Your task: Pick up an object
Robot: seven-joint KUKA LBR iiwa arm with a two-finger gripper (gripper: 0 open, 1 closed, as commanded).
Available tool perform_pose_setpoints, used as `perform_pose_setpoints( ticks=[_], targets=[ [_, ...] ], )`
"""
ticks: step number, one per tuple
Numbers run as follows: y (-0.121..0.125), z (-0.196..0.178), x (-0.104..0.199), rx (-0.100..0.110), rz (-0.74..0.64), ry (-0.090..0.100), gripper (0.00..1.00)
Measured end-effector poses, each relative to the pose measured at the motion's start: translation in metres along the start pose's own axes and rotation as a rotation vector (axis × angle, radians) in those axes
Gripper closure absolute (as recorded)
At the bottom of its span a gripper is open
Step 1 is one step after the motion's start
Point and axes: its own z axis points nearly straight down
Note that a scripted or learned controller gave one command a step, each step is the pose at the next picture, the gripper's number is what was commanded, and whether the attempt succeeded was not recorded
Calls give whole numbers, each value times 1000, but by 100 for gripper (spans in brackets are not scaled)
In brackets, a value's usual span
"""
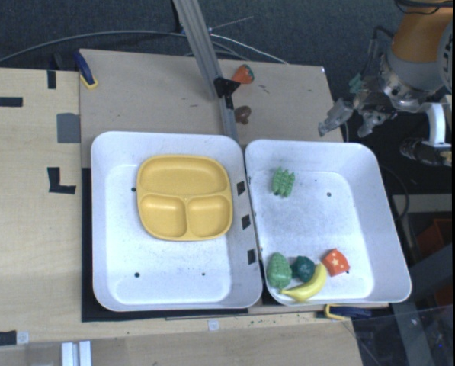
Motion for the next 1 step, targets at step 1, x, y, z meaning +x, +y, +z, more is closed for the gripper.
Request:
perform_pose_setpoints(
  ticks=[1],
  targets=[
    [0,0,0,0,0,0,0]
  ],
)
